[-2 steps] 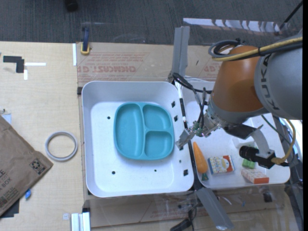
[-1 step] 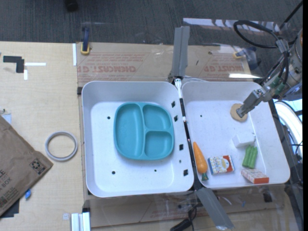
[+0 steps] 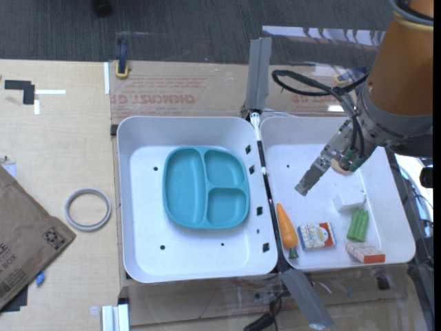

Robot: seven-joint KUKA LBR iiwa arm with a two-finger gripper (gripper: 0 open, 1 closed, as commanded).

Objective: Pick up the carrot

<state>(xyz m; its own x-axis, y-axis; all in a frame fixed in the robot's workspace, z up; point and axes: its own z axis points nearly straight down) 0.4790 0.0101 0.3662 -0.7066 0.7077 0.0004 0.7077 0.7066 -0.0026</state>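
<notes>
A KUKA arm's gripper (image 3: 313,176) hangs over the right-hand bin (image 3: 406,216), up and to the right of the carrot (image 3: 286,227), its dark fingers close together with nothing between them. The carrot lies against that bin's left wall, orange root pointing up the bin and green top toward the near edge. Just right of the carrot sits a small printed carton (image 3: 316,236); farther right are a green ridged piece (image 3: 358,225), a white block (image 3: 349,201) above it and a red-and-white box (image 3: 365,253) below. Left of the carrot, across the divider, a teal compartment plate (image 3: 206,187) rests in the left bin (image 3: 134,205)
</notes>
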